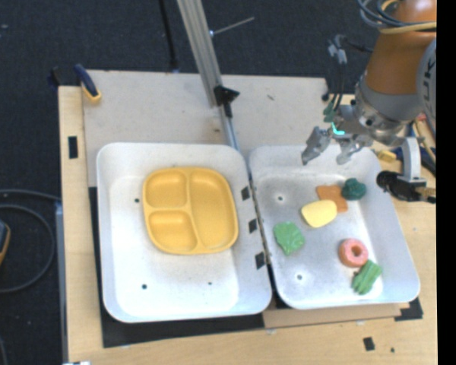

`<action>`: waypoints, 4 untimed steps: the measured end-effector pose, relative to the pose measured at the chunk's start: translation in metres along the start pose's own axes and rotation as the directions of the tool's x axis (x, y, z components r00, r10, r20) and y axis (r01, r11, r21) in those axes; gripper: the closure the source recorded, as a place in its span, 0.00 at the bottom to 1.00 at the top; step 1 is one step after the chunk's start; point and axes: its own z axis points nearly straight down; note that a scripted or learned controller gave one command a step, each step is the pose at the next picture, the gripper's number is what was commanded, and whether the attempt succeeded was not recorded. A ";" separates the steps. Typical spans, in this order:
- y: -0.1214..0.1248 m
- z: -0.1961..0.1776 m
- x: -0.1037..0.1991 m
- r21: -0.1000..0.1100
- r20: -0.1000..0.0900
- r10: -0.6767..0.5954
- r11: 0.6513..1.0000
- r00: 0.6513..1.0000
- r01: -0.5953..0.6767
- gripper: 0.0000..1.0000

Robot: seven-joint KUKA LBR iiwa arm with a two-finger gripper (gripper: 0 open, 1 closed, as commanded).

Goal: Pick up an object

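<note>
The right bin [387, 226] holds the candidates for picking: a yellow piece [318, 214] near its middle, an orange piece [331, 195] touching the yellow one's upper edge, a dark green piece [354, 189] just beside the orange one, a light green leaf-like piece [289, 238] toward the bin's left wall, a pink ring [354, 252] lower right, and a green ridged piece [366, 277] just below the ring; the yellow piece lies with its long axis running roughly left to right, slightly tilted. The hand [328, 149] hangs over the bin's far rim, its two fingers spread apart with nothing between them; so the nearest things, the orange and yellow pieces, lie just toward the camera from it, and my judgement is that the coming move is a short reach forward and down. The left bin [114, 280] carries a yellow divided plate [190, 209], well apart from the hand; both bins sit on the desk [137, 105]. No brand, label or writing can be read anywhere.
</note>
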 end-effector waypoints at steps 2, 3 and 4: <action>-0.001 0.049 0.008 0.002 0.000 0.000 1.000 1.000 0.000 0.00; -0.005 0.096 -0.001 0.002 0.001 0.002 1.000 1.000 -0.002 0.00; 0.002 0.141 0.002 0.002 0.000 0.001 1.000 1.000 -0.001 0.00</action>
